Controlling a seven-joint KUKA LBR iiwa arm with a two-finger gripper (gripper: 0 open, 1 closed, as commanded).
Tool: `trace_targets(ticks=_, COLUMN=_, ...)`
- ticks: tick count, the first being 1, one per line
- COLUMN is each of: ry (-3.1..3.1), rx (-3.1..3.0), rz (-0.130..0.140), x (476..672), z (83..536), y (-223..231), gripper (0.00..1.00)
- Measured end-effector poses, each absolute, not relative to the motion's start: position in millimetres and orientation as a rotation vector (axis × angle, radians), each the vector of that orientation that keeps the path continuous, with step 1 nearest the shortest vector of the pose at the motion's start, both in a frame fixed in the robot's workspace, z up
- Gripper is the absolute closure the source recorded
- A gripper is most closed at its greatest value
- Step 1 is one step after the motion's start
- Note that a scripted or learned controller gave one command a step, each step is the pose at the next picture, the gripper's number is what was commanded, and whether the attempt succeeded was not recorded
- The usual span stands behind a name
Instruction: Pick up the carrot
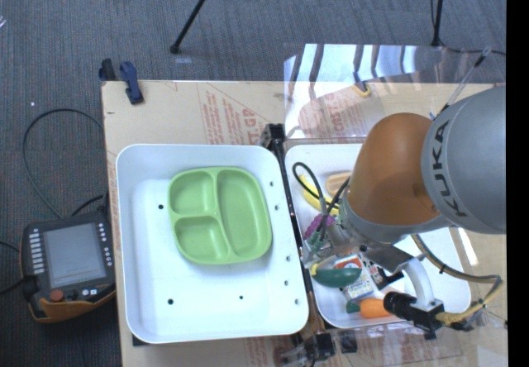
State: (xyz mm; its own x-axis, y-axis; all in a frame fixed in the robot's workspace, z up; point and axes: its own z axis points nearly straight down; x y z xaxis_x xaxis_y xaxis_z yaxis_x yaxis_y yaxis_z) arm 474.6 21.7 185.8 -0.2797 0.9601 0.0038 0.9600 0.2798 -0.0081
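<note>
Looming largest: grey KUKA arm (463,163) with its orange band (397,167), reaching from the right over the right bin (326,317) and covering much of it. Gripper (331,235) low over the clutter, hidden under the wrist; grip state impossible to tell. Carrot (372,307) lying near the right bin's front edge, just beside a dark green vegetable (335,276). Left bin (140,291) bearing a green divided plate (221,214).
</note>
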Motion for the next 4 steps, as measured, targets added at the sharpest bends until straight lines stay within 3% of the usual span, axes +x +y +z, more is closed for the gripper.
trace_targets(ticks=1, ry=-2.126, rx=-2.306, rz=0.006, x=534.2, z=186, y=41, gripper=0.0)
trace_targets(ticks=2, ry=-1.929, rx=-2.471, rz=0.01, x=508.4, z=186, y=-18, gripper=0.0)
trace_targets(ticks=3, ry=-1.929, rx=-2.476, rz=0.006, x=538.1, z=85, y=-89, gripper=0.0)
trace_targets(ticks=4, ry=-1.922, rx=-2.472, rz=0.008, x=537.1, z=95, y=-87, gripper=1.0)
